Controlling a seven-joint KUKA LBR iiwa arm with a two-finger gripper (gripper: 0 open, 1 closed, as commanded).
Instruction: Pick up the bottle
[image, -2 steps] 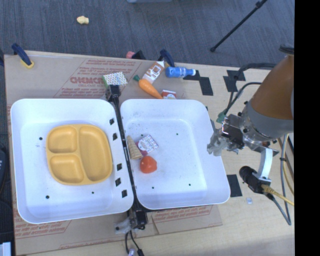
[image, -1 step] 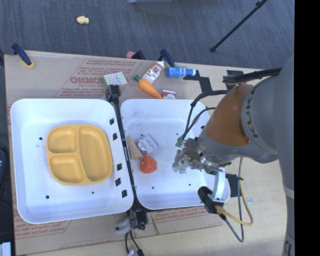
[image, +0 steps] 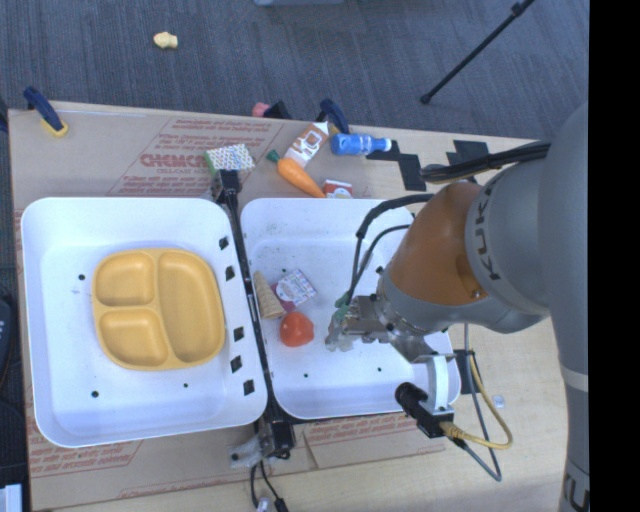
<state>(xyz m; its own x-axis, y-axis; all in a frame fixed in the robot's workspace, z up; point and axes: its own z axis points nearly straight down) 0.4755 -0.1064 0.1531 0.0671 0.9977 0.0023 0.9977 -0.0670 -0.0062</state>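
My gripper (image: 342, 328) is low inside the right bin (image: 320, 395), near its middle, just right of a red round item (image: 296, 329). The grey arm with its orange band (image: 440, 255) covers the bin's right half and hides what lies under it. A small blue bottle (image: 358, 145) lies on the bench behind the right bin. A white bottle with an orange label (image: 306, 143) lies just left of the blue one. Both are outside the bins and far from the gripper.
The right bin also holds a tan cone (image: 267, 295) and a small packet (image: 296, 288). A yellow divided plate (image: 158, 306) sits in the left bin (image: 45, 400). A carrot (image: 298, 177) and a small box (image: 229, 158) lie behind the bins.
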